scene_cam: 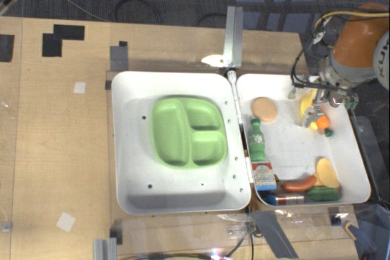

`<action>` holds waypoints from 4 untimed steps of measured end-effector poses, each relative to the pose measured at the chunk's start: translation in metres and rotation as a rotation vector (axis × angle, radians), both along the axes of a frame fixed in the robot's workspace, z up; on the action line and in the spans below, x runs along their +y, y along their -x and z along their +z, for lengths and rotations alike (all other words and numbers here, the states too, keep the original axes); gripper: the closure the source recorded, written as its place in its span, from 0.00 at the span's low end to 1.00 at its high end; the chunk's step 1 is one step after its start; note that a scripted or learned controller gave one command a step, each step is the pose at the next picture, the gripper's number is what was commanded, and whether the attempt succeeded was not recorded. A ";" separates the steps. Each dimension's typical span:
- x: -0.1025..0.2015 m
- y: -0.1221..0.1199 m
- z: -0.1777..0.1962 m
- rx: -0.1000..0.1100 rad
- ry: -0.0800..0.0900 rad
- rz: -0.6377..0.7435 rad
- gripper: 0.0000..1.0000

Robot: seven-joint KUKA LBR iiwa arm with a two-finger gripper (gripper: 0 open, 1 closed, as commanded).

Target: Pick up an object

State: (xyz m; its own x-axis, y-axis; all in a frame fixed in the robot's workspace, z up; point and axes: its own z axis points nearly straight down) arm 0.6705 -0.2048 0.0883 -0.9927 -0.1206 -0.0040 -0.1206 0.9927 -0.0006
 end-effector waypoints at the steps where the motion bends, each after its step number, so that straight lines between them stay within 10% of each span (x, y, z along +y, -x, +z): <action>1: 0.001 -0.006 0.017 -0.022 0.005 0.003 1.00; 2: 0.001 -0.004 0.015 -0.012 0.003 0.004 0.00; 3: 0.003 0.002 0.001 -0.008 0.001 -0.012 0.00; 4: 0.003 -0.002 0.017 -0.023 0.004 -0.009 1.00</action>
